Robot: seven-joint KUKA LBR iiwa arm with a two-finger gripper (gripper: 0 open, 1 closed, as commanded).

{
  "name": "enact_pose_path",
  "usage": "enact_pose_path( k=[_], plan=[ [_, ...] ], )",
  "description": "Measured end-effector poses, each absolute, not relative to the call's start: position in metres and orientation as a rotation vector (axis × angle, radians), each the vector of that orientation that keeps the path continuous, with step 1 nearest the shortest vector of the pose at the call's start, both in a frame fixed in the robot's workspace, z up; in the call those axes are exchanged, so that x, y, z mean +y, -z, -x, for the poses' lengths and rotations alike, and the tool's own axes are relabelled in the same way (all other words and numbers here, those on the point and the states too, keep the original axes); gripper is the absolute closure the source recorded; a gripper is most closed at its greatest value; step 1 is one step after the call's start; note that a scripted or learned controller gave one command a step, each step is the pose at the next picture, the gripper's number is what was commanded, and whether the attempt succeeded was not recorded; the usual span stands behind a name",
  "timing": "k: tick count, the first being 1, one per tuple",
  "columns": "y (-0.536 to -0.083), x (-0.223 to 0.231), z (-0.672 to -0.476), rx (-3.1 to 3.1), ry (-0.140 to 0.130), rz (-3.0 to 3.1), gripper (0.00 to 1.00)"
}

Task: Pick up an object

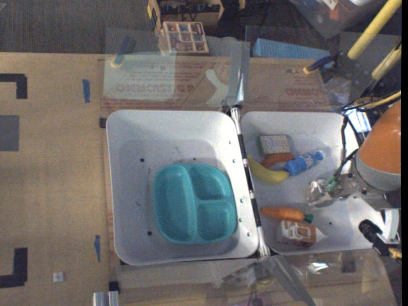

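Nearest to the claw lies the carrot, flat on the floor of the right bin, just below and to the left of the claw's tip. It seems the likeliest thing to go for, though the task names no one object. Whether the claw stands wide or narrow I cannot tell; its shiny tip is too small and blurred to read, and nothing can be seen gripped in it.

Just below the carrot sits a small carton, close enough to get nudged. Above the claw there is a tight cluster: a yellow banana, a blue bottle lying on its side and touching something orange-red beside it, and a small speckled packet further up. The left bin holds a teal divided plate, well apart from all this.

To do the step well, the claw should probably centre over the carrot's middle, turn so it closes across the narrow width rather than along the length, and come down straight. A low, flat, round-sided thing may roll or slip out, so the closing should be square, clear of the carton.
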State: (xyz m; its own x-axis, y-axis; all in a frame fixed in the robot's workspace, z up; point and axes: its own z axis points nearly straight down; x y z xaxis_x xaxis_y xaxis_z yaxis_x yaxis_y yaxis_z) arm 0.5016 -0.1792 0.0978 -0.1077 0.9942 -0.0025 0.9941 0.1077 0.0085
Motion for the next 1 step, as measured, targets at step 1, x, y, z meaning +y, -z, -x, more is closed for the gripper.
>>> enact_pose_path(
  k=[1],
  plan=[
    [-0.1857,-0.1365,-0.5312,2.109,0.001,-2.328,1.00]
  ],
)
